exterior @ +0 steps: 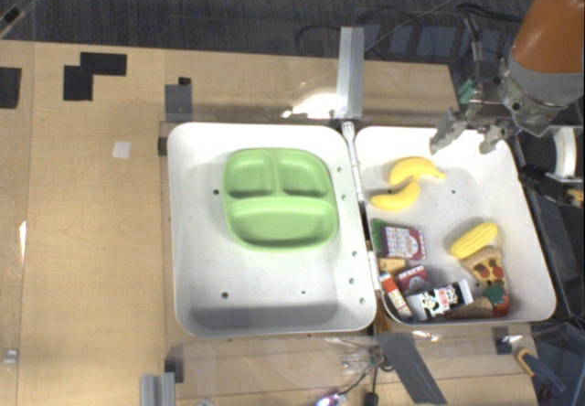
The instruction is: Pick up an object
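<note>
Here, two shallow white bins sit side by side on the wooden bench [82,240], split by a grey metal divider. The left bin [196,294] holds one thing, a green plate [277,195] with three compartments, lying flat near the middle. The right bin [526,240] holds the pickable clutter: one yellow banana [408,184] curled near the upper middle, one yellow corn cob [473,237] lying at a slant toward the right wall, and just below it a small tan toy with red and green spots [489,267] that I cannot name. Along the divider sits one small printed box [399,242] with a purple face, and below it a huddle of small packets and toys [437,298] in red, white, black and brown, packed so tight against the near corner that I cannot count them or tell one from the next. The single gripper [467,133] hangs over the far edge of the right bin, above and to the right of the banana, its two fingers spread apart with nothing between them. The arm's orange band [550,29] is cut off by the top right corner, and dark cables trail behind it.
</note>
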You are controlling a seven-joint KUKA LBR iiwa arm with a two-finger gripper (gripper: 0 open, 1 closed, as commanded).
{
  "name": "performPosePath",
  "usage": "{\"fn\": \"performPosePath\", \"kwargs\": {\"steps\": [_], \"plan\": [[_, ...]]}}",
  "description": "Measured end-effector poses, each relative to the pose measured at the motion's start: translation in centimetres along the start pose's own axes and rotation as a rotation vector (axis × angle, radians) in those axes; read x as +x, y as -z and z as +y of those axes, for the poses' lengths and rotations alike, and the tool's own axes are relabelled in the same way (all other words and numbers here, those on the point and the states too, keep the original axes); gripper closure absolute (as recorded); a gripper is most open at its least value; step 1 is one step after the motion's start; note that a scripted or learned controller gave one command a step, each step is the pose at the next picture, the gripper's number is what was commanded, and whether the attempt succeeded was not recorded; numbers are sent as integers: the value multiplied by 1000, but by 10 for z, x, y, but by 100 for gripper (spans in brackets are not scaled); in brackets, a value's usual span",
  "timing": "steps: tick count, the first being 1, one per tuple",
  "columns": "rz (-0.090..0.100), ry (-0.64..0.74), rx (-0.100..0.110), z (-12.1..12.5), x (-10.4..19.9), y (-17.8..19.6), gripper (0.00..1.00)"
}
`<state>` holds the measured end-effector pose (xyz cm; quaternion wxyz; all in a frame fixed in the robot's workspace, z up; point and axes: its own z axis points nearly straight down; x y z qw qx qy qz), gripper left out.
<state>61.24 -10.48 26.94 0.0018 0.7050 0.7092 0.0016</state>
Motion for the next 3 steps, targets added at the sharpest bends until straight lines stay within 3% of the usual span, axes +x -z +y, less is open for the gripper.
{"fn": "performPosePath", "kwargs": {"steps": [1,2,3], "plan": [[0,67,-2,4,-7,-172,0],[0,68,-7,6,-6,-161,100],[0,-18,-2,55,45,-83,100]]}}
